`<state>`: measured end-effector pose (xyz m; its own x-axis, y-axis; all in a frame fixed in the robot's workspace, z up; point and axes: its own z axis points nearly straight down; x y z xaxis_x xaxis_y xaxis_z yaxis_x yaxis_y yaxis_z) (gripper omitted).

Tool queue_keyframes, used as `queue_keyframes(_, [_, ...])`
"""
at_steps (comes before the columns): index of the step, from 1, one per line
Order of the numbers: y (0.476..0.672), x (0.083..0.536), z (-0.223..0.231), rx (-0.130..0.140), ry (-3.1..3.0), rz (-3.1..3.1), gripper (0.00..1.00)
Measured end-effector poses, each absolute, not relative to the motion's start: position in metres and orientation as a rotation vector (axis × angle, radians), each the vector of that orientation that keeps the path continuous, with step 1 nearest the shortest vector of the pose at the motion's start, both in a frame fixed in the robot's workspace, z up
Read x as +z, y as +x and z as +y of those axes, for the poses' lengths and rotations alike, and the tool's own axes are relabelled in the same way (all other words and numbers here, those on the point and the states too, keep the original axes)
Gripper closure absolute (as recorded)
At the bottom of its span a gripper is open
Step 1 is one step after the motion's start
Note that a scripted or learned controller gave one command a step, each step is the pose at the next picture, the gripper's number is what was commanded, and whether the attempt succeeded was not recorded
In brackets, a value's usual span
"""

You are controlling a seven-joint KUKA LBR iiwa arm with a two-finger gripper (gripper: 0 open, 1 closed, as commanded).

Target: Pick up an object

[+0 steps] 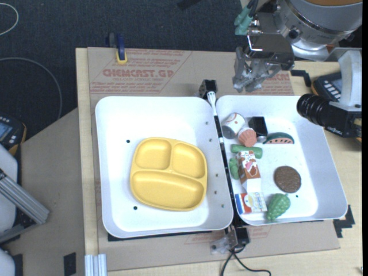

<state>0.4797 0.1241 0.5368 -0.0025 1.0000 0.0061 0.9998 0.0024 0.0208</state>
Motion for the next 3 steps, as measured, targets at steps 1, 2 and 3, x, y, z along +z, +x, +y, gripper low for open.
queue_keyframes(1, [0.477, 0.271, 0.135, -0.023, 2.229, 2.226, 1.0])
queue_keyframes(2, [0.48, 0.375, 0.097, 0.014, 2.222, 2.212, 1.0])
queue_keyframes(3, [0.478, 0.296, 0.052, -0.012, 2.231, 2.219, 1.0])
